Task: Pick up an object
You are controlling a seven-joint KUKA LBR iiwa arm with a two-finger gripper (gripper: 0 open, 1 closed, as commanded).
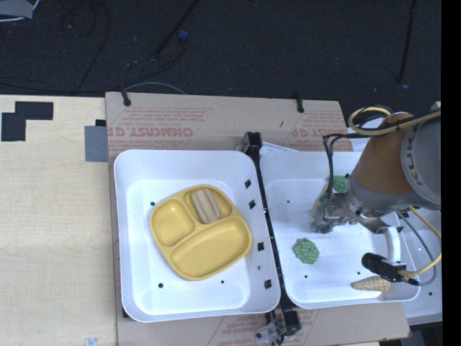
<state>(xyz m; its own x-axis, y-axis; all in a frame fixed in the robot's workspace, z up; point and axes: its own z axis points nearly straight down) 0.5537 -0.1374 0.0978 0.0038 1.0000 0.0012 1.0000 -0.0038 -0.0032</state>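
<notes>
The arm [385, 168], grey with its orange band, reaches in from the right edge of the frame and hangs over the right bin [288, 182]. Its gripper [324, 218] sits low over the middle of that bin, towards its right half. From this slant I cannot tell whether the gripper is open or closed, and nothing can be seen held in it.

Three loose things lie in the right bin. A bumpy green clump [305, 251], like a toy bunch of grapes or a broccoli head, rests on the bin floor just below and left of the gripper, near it but apart from it. A second green piece [339, 184] shows above the gripper, close against the arm and partly hidden by it. A pale tan cone-shaped piece [371, 285] lies on its side in the lower right corner of the bin, well apart from the gripper.

The left bin [144, 171] holds a yellow divided plate [209, 251] with three compartments, turned at an angle and lying flat near the bin's middle. A tan ridged piece [207, 205], perhaps a toy bun, lies in the plate's upper right compartment.

Both bins stand on a sheet of printed cardboard [216, 125], which rests on the pale wooden bench [50, 229] at the left of the frame.
</notes>
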